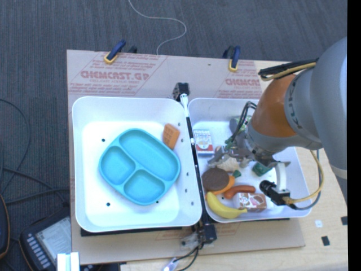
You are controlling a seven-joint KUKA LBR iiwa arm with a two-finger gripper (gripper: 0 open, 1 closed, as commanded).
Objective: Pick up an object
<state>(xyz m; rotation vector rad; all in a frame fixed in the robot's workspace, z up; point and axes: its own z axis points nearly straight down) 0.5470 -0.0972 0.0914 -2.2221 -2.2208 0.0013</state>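
Camera view is showing the gripper (228, 156) hovering low in the right bin (299, 174) over a brown disc (215, 179) and banana (223, 206); its grip — cannot tell.

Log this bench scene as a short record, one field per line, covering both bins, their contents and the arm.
left bin: holds a blue divided plate and a small orange block beside the plate's upper right edge
right bin: holds a banana, a brown round disc, a red-and-white carton and a hot dog
arm: reaches in from the right, over the right bin
gripper: low among the right bin's items; nothing visibly held
bench: brown board, clamped at its far edge
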